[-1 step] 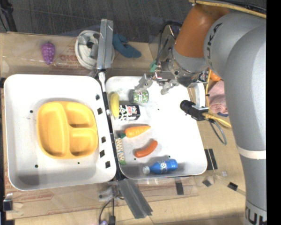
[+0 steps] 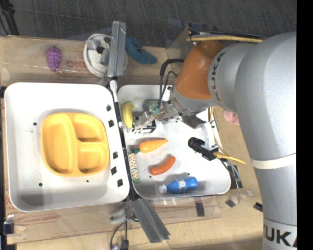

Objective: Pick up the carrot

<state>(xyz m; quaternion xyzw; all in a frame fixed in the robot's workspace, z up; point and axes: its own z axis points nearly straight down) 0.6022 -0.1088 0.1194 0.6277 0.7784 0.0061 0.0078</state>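
The carrot (image 2: 152, 146), orange with a small green top at its left end, lies on its side in the middle of the right bin (image 2: 216, 184). My gripper (image 2: 145, 121) hangs over the upper left part of that bin, a little beyond the carrot and just right of a yellow banana (image 2: 127, 113). Nothing shows as held by it, and the carrot lies apart from it.
In the right bin, a red-orange sausage (image 2: 163, 165) lies just below the carrot and a blue bottle (image 2: 180, 185) rests near the front wall. The left bin (image 2: 21, 191) holds a yellow divided plate (image 2: 75, 142). Purple grapes (image 2: 53, 58) and a blue cloth (image 2: 138, 51) lie behind the bins.
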